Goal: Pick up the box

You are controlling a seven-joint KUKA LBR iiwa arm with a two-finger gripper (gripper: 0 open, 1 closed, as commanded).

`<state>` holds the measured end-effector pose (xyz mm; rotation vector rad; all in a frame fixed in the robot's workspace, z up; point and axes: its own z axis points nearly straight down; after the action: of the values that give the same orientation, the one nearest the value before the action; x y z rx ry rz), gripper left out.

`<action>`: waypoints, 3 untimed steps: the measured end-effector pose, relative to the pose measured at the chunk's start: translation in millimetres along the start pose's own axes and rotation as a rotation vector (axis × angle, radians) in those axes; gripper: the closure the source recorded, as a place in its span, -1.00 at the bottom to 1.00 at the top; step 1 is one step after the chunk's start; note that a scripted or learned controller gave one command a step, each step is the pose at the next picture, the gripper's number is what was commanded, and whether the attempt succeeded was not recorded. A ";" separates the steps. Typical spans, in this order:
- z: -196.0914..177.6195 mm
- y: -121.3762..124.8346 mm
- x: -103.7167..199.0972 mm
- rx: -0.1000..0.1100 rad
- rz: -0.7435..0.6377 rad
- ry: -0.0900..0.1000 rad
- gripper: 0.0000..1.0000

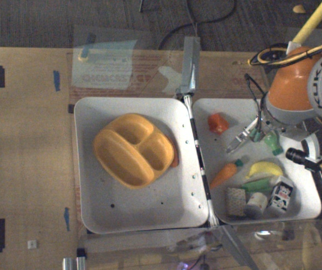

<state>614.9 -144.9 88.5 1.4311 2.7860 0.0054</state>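
Observation:
The box (281, 197) is a small white carton with black and red print. It lies near the front right corner of the right bin (312, 207), beside a grey can (256, 205). My gripper (243, 139) hangs over the middle of the right bin, up and to the left of the box and well apart from it. It sits between a red object (218, 122) and a green bottle (272, 143). The grey arm with its orange band (291, 89) reaches in from the right.
The right bin also holds a carrot (224, 174), a banana (264, 168), a green vegetable (258, 184) and a brown mesh pad (235, 201), all crowding the box. A yellow divided plate (134, 149) lies in the left bin (93, 207). A metal divider (197, 151) separates the bins.

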 end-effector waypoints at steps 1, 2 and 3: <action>-13.0 0.6 -2.8 -0.008 0.005 -0.004 1.00; -135.0 -91.7 -33.8 0.004 -0.134 0.002 1.00; -172.0 -125.8 52.8 0.004 -0.320 0.006 1.00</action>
<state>480.2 -175.0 259.2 0.9711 2.9842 0.0017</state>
